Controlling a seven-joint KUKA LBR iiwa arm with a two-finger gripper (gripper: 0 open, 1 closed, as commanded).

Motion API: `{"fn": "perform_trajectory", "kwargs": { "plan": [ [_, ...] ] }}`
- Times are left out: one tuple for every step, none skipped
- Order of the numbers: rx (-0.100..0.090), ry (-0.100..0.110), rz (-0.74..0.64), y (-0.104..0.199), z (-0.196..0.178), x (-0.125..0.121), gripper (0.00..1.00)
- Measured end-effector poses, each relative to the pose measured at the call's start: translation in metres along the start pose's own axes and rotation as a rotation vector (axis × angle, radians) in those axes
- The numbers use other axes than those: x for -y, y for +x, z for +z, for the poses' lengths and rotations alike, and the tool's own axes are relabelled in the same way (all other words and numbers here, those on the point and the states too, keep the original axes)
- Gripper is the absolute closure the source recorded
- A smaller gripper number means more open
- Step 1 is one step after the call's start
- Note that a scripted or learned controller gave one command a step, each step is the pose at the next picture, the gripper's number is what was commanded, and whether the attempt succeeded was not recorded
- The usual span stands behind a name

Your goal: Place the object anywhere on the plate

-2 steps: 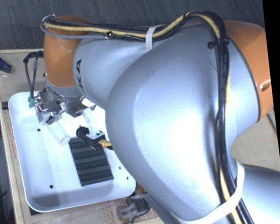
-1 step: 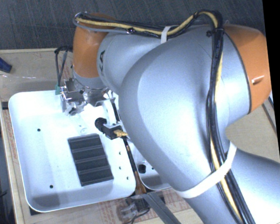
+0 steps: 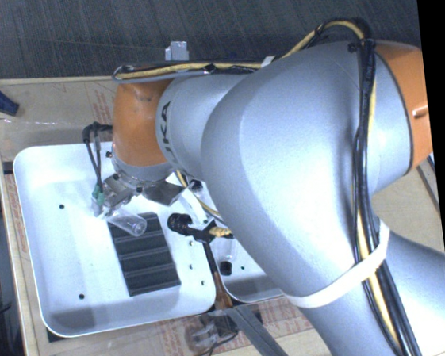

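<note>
Step in hand, judged: placing. The tool (image 3: 107, 198) hangs just beyond the far edge of the plate (image 3: 146, 262), and the clear piece (image 3: 128, 224) sits directly under it, overlapping that far edge.

Tool state: cannot tell. The wrist and glare hide whether it is wide, narrow or holding anything, so you should not log a grasp here.

Clear piece: small, see-through and roughly tubular, lying at a slant across the plate's far left corner. Whether it rests on the ribs or hangs just above them is not readable from this slanted view.

Plate: dark, rectangular and ribbed, lying flat in the left bin (image 3: 64, 255), with the rest of its face bare.

Next move, judged:
- If the piece is still carried, you want a short descent and a release with most of it over the plate, since it sits near the edge.
- If it is already down, you want a straight lift away that does not drag it off the corner.
- Risk: a round, light piece may roll along the ribs or tip over the far edge.

Counts:
- arm (image 3: 285, 166): 1
- tool: 1
- bins: 2, with the right bin (image 3: 252, 293) beside the plate's bin and mostly under the arm
- plate: 1
- clear piece: 1
- surface (image 3: 38, 98): 1
</note>
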State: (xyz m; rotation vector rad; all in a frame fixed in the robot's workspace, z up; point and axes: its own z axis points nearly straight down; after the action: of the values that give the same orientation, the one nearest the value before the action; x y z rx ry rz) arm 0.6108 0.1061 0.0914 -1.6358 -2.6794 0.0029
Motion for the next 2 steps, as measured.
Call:
{"fn": "perform_trajectory", "kwargs": {
  "plan": [
    [-0.001,-0.01,0.408,0.022,-0.002,0.034,1.0],
    [-0.001,0.0,0.645,-0.017,0.0,-0.037,1.0]
  ]
}}
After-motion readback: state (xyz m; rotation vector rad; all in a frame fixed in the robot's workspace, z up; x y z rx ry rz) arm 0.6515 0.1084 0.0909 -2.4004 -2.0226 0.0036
